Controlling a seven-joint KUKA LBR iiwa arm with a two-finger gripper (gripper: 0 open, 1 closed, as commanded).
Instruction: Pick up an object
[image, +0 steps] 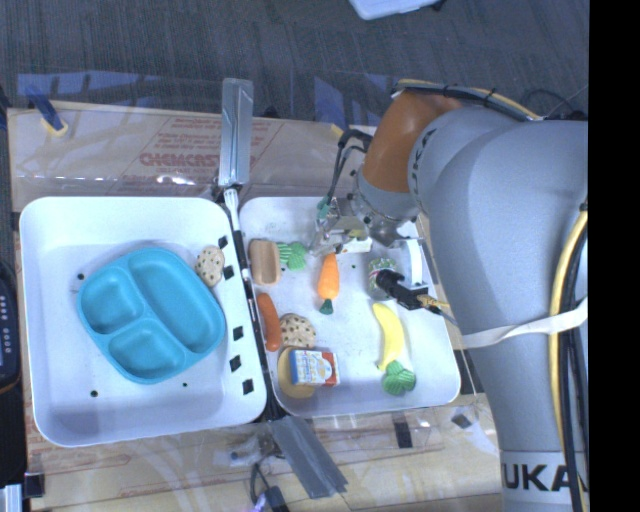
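White plastic bins are seen side by side from the overhead camera: the left bin (50, 300) holds a blue divided plate (150, 312) with a cookie (209, 264) at its edge, and the right bin (440, 350) carries the toys. The gripper (338, 232) is poised low over the upper part of the right bin, just above the carrot (327, 281) and beside a small green piece (293, 255). Whether anything is grasped cannot be told. A bread roll (264, 261), a sausage (269, 320), a banana (389, 336) and a juice carton (313, 367) are spread nearby.

The carrot is judged the likeliest target. It would be best approached straight down, centred on its orange body, closed across the narrow width, and lifted only once a firm hold is confirmed.
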